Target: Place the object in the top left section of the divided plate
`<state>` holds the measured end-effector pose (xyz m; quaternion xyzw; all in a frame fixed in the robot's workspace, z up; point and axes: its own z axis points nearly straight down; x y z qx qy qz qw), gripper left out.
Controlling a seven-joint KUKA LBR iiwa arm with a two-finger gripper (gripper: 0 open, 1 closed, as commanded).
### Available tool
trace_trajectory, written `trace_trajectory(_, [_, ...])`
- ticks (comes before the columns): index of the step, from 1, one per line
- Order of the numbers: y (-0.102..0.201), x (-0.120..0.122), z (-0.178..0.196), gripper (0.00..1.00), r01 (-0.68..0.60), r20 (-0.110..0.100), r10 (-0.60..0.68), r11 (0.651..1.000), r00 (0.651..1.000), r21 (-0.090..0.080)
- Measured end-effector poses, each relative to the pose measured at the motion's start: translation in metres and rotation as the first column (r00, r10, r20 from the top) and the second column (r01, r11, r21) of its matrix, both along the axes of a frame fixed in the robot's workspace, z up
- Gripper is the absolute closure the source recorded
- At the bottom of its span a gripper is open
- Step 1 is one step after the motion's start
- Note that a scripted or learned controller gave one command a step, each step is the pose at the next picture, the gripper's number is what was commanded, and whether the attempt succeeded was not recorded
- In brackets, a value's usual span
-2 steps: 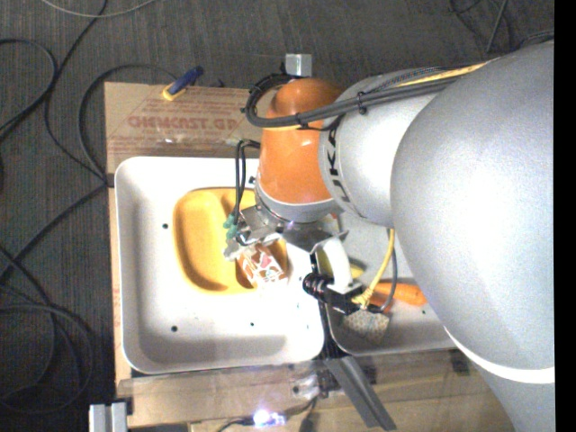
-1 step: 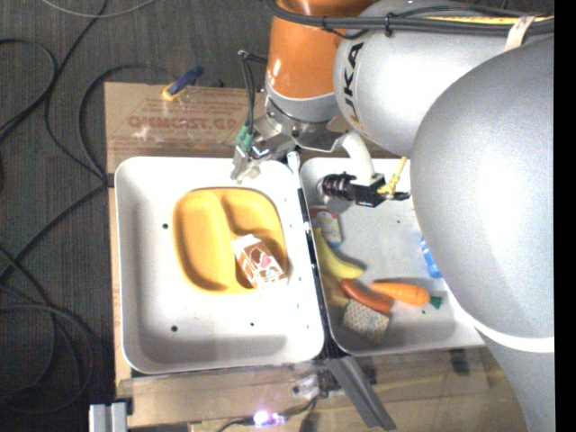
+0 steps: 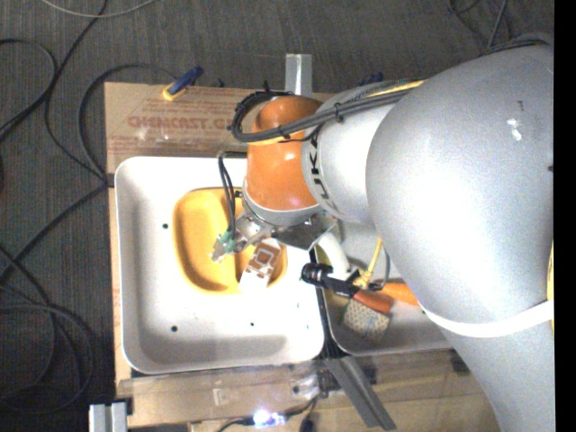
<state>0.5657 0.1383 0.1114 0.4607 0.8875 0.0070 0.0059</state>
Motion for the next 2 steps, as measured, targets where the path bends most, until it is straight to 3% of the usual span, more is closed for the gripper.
trace_trajectory(1, [0.053,-0.03,0.111,1.0,0.075,-0.021,-0.075,0.997,0.997,-0.012])
trace_trajectory(2, [0.064,0.047,0.136,1.0,-0.063,-0.021,0.063,0.998,0.998,-0.013])
